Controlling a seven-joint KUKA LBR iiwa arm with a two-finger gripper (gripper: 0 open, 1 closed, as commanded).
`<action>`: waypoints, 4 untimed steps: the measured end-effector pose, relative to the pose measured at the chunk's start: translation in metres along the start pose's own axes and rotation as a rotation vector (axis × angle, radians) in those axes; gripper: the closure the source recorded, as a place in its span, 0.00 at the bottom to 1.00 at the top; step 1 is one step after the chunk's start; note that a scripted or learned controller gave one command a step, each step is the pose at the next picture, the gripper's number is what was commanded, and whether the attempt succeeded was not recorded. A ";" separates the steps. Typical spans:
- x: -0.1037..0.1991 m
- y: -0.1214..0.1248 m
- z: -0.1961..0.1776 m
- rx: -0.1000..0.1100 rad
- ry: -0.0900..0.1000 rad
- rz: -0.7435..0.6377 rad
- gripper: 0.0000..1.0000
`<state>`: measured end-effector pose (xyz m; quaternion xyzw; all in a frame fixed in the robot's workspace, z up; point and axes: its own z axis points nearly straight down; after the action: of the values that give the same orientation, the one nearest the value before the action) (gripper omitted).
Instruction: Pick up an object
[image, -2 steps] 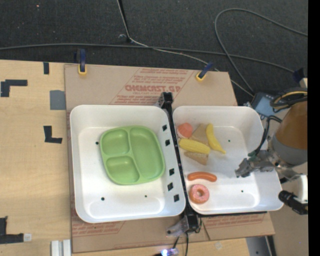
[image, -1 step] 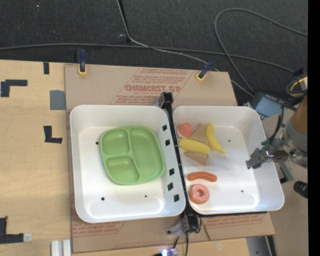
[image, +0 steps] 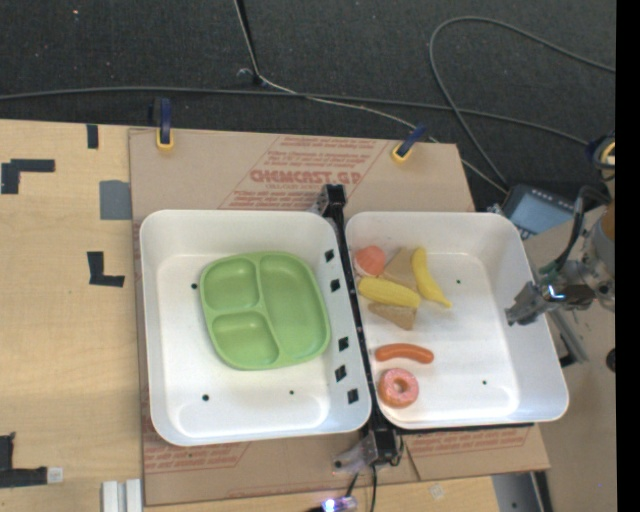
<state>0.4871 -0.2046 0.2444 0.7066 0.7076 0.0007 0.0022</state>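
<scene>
Claw (image: 527, 305): over right bin's (image: 500, 232) right rim, carrying nothing; open or closed, can't tell.
Toys: bananas (image: 390, 292), hot dog (image: 404, 353), donut (image: 399, 387) crowd that bin's left edge.
Room: bare floor toward the right.

You have a divided plate (image: 265, 310) in the left bin (image: 160, 235), while the right bin (image: 500, 235) holds two bananas (image: 390, 292), a sausage (image: 404, 353) and a doughnut (image: 399, 387) near its left wall.
</scene>
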 end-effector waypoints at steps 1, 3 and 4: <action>0.047 0.023 -0.007 0.004 0.003 -0.005 1.00; 0.148 0.070 -0.004 0.005 0.004 -0.006 1.00; 0.206 0.090 -0.002 0.005 0.002 -0.004 1.00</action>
<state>0.5771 0.0016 0.2461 0.7051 0.7091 -0.0003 -0.0002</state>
